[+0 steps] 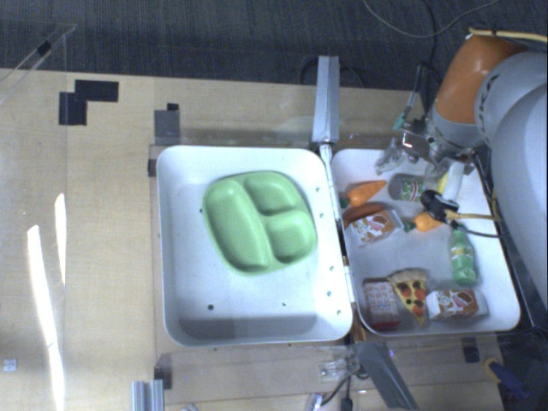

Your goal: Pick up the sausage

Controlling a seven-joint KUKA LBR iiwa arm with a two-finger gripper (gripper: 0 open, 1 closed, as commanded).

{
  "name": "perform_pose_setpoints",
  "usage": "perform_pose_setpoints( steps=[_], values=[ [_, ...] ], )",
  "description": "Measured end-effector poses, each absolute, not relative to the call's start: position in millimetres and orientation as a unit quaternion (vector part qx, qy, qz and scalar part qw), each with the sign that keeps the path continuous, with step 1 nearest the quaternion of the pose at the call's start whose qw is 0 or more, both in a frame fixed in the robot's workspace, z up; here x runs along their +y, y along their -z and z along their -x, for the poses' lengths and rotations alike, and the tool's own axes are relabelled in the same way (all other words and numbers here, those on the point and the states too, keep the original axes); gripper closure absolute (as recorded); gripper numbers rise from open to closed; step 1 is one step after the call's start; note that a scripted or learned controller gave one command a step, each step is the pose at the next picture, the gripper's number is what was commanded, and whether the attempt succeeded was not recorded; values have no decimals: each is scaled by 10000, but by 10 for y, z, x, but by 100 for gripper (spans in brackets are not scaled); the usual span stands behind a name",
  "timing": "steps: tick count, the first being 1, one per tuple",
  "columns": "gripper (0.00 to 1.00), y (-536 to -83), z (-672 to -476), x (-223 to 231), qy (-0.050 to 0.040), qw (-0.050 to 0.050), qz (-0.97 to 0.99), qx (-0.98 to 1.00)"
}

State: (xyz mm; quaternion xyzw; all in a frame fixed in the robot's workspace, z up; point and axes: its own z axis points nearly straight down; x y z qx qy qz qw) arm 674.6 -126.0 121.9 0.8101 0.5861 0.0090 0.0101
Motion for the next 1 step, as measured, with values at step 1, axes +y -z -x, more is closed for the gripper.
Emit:
perform_pose_setpoints(
  steps=[1],
  values=[
    [0,-1121,-6717,-1094,-131,239,-7783,6273]
  ],
)
